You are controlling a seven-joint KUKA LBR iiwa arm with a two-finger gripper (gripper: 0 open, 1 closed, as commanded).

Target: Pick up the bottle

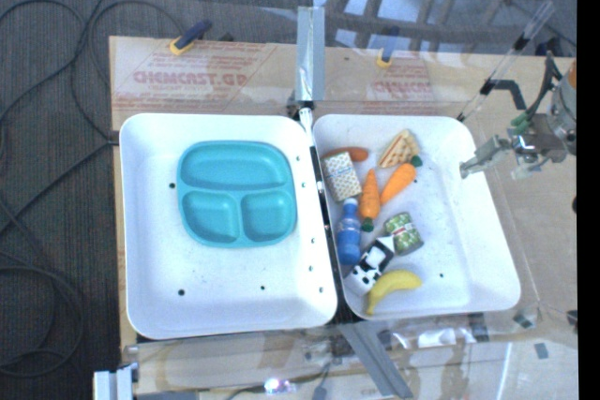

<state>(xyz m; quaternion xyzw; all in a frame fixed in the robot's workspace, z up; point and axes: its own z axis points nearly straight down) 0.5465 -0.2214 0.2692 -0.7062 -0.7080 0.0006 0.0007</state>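
The bottle point(349, 236) is blue with a white cap. It lies lengthwise in the right bin point(487, 239), close to the bin's left wall, cap pointing toward the far side. An orange carrot touches its right side near the cap, and a black-and-white carton point(374, 261) sits at its base. My gripper point(480, 161) hangs over the right bin's far-right rim, well to the right of the bottle and apart from every object. Nothing is visible in its grasp.
Around the bottle lie two carrots point(397, 184), a sandwich wedge point(399, 148), a patterned box point(341, 174), a green can point(403, 233) and a banana point(392, 286). The left bin point(150, 276) holds a teal divided plate point(237, 193). The right bin's right half is bare floor.
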